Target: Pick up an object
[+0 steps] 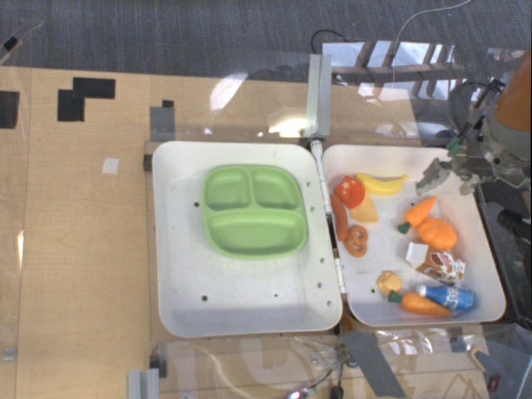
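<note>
The right bin [486, 248] holds several toy foods. Among them are a red tomato [350, 191], a banana [383, 183], a sausage [339, 216], a pretzel [357, 240], a carrot [418, 210], an orange [439, 234] and a blue bottle [450, 297]. My gripper [449, 176] hangs over the bin's far right part, just beyond the carrot and the orange. It is open, its two grey fingers spread, and nothing sits between them.
A green divided plate [253, 210] lies in the left bin [179, 289]. A raised divider [328, 223] separates the two bins. A white cube [416, 252], a small printed carton [444, 266] and a second carrot [425, 305] crowd the right bin's near side.
</note>
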{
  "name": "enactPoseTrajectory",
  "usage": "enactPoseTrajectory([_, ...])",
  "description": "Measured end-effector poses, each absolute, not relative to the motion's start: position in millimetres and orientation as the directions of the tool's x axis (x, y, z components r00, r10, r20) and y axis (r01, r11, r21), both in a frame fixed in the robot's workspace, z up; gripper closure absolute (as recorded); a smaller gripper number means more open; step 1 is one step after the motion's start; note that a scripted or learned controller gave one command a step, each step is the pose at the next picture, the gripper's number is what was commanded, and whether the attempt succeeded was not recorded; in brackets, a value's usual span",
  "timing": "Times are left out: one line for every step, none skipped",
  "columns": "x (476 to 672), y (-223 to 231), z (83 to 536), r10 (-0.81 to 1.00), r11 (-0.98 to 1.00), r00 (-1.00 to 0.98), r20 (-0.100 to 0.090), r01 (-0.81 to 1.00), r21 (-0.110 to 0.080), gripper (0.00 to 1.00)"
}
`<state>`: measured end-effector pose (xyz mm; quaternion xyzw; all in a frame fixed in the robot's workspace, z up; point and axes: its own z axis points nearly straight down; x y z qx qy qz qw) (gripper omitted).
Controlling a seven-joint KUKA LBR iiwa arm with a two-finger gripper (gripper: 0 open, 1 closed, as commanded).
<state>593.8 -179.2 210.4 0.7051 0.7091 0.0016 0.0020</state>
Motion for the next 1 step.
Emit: enactPoseTrajectory([589.1, -203.2, 97.0, 0.986, 0.167, -0.167, -0.003, 0.986, 0.008, 0.00])
